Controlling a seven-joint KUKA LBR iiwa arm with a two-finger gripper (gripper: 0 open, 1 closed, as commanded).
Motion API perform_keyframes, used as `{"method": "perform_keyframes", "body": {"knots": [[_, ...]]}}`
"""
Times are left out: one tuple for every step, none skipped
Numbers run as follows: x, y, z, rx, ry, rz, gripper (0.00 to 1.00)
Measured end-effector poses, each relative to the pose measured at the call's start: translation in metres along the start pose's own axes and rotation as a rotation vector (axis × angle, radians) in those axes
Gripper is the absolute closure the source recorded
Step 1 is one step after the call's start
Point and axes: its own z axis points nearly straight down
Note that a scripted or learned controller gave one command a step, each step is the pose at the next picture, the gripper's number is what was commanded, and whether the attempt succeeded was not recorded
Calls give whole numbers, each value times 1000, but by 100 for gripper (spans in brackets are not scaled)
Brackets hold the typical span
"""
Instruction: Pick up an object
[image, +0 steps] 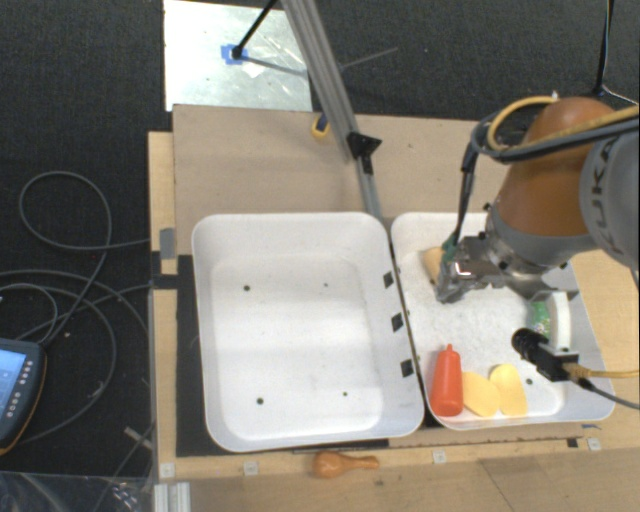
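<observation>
A tan wooden peg (345, 462) is seen on the tabletop (260, 160) before the left white plastic bin (215, 250). In the right white bin (408, 232), an orange-red bottle (446, 381) and two yellow pieces (496, 391) are crowded against the near wall. Farther in, the gripper (450, 283) is lowered beside a pale object (432, 262); its finger state cannot be told.

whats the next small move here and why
Probably a short drop straight down. The claw sits in the right bin, low beside a pale object near the far left corner. The red bottle and yellow pieces lie further away at the near edge.
</observation>
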Motion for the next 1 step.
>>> {"method": "perform_keyframes", "body": {"knots": [[49,-20,0,1,0,0,100]]}}
